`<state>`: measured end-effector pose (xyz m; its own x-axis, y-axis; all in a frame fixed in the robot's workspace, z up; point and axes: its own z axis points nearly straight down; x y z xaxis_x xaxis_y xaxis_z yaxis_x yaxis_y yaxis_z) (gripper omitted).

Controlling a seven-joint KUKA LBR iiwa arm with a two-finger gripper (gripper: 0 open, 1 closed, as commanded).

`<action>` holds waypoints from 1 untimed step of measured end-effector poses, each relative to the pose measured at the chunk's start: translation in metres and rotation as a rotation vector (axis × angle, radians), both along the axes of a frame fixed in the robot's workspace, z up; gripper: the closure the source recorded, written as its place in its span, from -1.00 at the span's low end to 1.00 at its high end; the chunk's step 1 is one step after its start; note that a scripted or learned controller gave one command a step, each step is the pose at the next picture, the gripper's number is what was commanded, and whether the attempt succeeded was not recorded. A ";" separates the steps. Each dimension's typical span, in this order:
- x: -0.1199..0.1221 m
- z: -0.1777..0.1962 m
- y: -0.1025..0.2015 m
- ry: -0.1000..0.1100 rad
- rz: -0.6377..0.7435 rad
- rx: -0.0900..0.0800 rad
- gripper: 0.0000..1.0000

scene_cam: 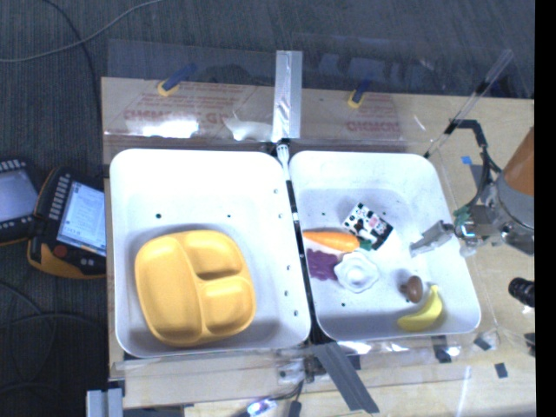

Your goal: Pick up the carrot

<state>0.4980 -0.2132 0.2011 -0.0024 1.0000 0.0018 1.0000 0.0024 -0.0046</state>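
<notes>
We take the carrot (330, 241) as our landmark. Far to its left, in the left bin (139, 176), we see a yellow divided tray (195, 282) lying flat, its three hollows facing up; it sits lower in the view than the carrot and on the other side of the wall where the two bins meet. The carrot itself lies in the right bin (408, 168), close to that shared wall, stretched out nearly level with its length running left to right. It is orange, smooth and tapered, the thicker end toward the right. Just below it we make out a purple item (320, 264) and, beside that, a small white piece (356, 274). Touching or almost touching the carrot's right end from above is a black-and-white patterned object (367, 222) with a touch of pink and green. Farther right and lower we find a small brown object (412, 287) and a yellow banana (423, 311) next to it. Well to the right of the carrot, at the bin's right rim, the gripper (427, 238) reaches in, a pale finger slanting down and left toward the bin floor; whether the claw is released or clenched we cannot tell. Nothing is seen between its fingers. Behind it the wrist hardware and the arm's orange band (519, 165) rise outside the bin.
</notes>
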 end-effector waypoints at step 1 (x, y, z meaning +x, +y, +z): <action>0.010 -0.041 0.103 0.001 -0.067 -0.001 -1.00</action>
<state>0.5080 -0.1099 0.1597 0.0649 0.9979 0.0005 0.9979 -0.0649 -0.0054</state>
